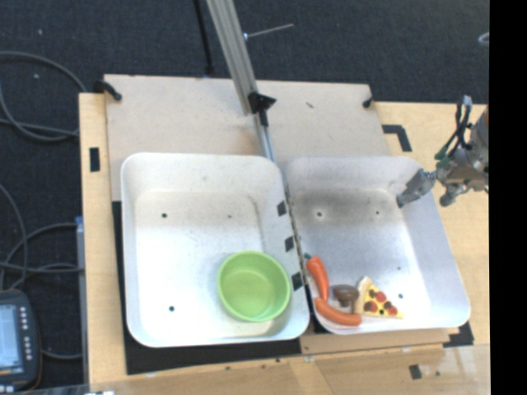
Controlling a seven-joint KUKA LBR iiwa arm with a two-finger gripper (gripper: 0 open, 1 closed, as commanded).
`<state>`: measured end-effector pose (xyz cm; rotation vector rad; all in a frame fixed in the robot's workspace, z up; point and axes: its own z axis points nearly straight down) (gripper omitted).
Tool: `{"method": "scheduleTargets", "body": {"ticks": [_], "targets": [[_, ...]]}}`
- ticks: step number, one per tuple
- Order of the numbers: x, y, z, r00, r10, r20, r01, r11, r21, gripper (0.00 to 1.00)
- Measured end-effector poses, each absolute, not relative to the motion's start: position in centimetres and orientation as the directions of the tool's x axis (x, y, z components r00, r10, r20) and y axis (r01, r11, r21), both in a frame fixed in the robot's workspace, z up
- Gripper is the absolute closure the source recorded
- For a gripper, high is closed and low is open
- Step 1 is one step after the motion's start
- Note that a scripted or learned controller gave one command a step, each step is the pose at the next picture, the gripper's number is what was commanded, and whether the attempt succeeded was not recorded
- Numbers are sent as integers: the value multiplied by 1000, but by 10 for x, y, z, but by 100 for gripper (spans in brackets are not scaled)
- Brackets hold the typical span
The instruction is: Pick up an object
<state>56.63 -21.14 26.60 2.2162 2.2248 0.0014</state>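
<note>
End effector [435,189] hovers open over right bin's [428,245] far right edge.

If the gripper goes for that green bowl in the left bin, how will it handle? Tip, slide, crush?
The green bowl sits upright with its mouth up, so it probably won't roll. It looks like thin plastic, likely light and stiff; a rim pinch may tilt it. Pushed, it would probably slide on the smooth left bin until it meets the near wall beside it.
</note>
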Motion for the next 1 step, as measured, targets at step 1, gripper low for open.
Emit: {"method": "scheduleTargets", "body": {"ticks": [1], "targets": [[566, -211, 266, -4, 1000, 0, 1000, 4, 2, 0]]}}
